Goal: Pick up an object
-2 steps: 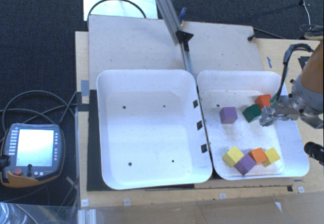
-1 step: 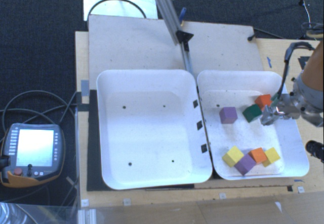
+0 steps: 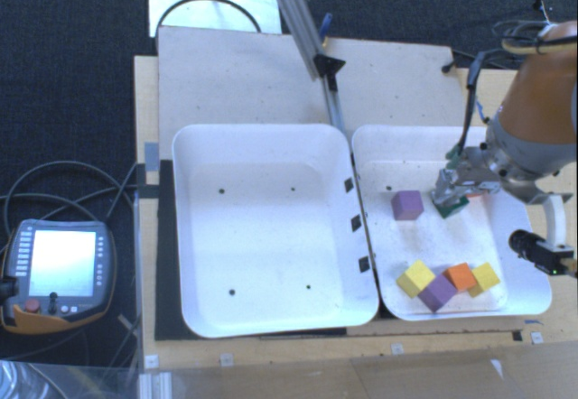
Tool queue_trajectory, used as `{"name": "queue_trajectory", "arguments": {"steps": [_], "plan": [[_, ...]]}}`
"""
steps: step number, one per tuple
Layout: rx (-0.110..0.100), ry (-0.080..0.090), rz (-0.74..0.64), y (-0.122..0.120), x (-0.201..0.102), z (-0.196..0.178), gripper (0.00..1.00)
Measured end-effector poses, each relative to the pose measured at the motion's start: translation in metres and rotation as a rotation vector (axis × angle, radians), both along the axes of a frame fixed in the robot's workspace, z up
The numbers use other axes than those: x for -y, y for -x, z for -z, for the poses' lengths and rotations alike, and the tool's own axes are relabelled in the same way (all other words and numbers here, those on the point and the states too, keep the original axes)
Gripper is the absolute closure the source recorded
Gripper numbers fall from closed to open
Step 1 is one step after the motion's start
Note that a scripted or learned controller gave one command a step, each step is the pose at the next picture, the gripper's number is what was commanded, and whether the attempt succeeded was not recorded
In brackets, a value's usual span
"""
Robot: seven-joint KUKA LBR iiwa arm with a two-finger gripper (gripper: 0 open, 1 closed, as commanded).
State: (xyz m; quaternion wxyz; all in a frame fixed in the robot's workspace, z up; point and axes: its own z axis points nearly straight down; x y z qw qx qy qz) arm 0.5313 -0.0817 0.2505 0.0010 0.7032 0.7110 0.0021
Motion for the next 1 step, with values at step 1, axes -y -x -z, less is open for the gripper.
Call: {"name": "queue_trajectory", "arguments": {"steps": [1], "plan": [[0.000, -0.001, -0.001, -0.0198, -0.0549, -0.0051, 1.00]]}}
